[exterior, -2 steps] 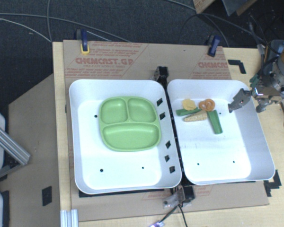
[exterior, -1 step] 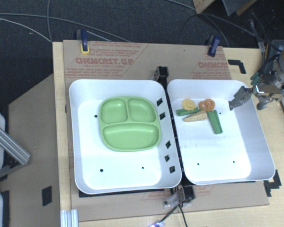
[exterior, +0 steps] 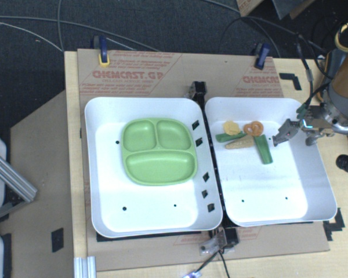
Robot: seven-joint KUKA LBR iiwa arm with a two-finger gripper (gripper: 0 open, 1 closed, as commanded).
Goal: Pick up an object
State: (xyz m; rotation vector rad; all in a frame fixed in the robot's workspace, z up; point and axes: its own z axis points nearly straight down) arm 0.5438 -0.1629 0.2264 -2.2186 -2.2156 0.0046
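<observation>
Bench, two white bins. Hand [exterior: 280, 136] over right bin [exterior: 313, 178], fingers spread, nothing grasped; green stick [exterior: 263, 149] just beside.

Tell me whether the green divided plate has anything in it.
Empty. All three compartments of the green plate show bare green, and the small food items lie in the right bin instead.

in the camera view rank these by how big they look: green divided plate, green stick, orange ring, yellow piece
1. green divided plate, by far the largest
2. green stick
3. orange ring and yellow piece: they look about alike, so I won't rank them
</observation>
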